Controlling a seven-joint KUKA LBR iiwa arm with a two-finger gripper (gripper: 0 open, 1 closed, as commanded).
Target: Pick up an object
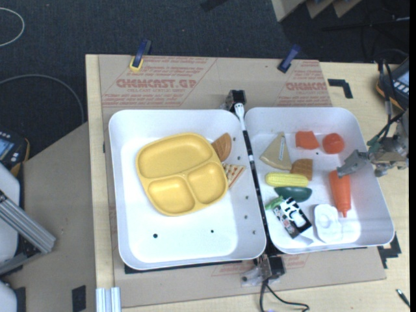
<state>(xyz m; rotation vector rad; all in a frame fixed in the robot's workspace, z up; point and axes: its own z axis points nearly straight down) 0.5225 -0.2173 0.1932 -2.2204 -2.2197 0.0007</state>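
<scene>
Where the right bin [364, 132] curves, claw [348, 168] grip unclear, above glossy orange carrot [341, 190].

Two white bins [123, 194], one yellow tray [182, 173], one carrot [342, 192].

Two bins side by side

Your divided plate [180, 173] sits in the left bin [123, 174]; at its 3 o'clock, toy food fills the right bin [370, 174].
</scene>
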